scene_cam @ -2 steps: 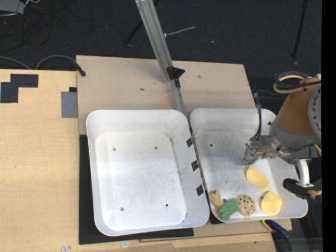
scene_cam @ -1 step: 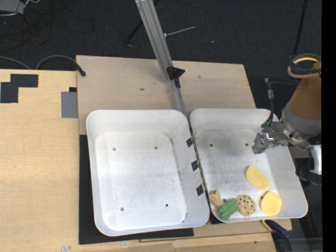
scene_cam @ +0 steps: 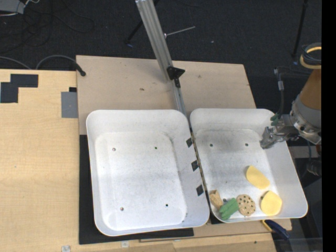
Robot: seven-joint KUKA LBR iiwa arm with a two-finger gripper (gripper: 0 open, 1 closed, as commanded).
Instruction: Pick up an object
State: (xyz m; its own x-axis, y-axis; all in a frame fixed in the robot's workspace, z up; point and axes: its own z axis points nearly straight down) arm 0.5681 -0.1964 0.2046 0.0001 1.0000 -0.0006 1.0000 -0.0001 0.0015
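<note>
Objects all sit in the right bin [scene_cam: 231, 125], bunched at its near edge. We see a yellow piece [scene_cam: 257, 177] toward the bin's right side, a second yellow piece [scene_cam: 271, 203] just nearer and right of it, close but apart. Left of that one lies a round cookie [scene_cam: 245, 205], brown with pale dots. A green item [scene_cam: 229, 209] touches the cookie's left side, and a small tan chunk [scene_cam: 215, 198] sits just beside the green item against the divider wall. The gripper [scene_cam: 269, 138] hangs over the right bin's far right rim, well apart from every object. Nothing shows between its tips; we cannot tell how far the jaws are parted, too small and dark. The arm [scene_cam: 310, 101] comes in from the right. The left bin [scene_cam: 137, 169] lies alongside, touching the right bin. A metal rail [scene_cam: 157, 41] slants up from between the bins.
</note>
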